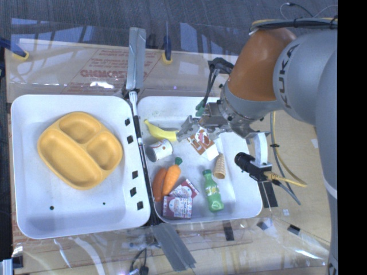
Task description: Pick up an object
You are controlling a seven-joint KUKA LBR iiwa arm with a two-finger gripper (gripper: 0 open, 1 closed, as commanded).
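Observation:
The right bin (246, 208) holds a banana (159, 132), a small white can (161, 150), a carrot (167, 179), a green bottle (213, 191), an ice cream cone (220, 165), a pink packet (179, 203) and a red-and-white packet (201, 141). My gripper (199, 128) hangs over the upper middle of this bin, just right of the banana. The red-and-white packet lies directly at its lower end, and I cannot see whether the two touch. The wrist hides the bin's upper right part.
The left bin (23, 211) carries a yellow divided plate (80, 148). A grey divider (136, 67) runs between the bins. A black fitting (248, 164) and cables (284, 179) sit at the right bin's right rim.

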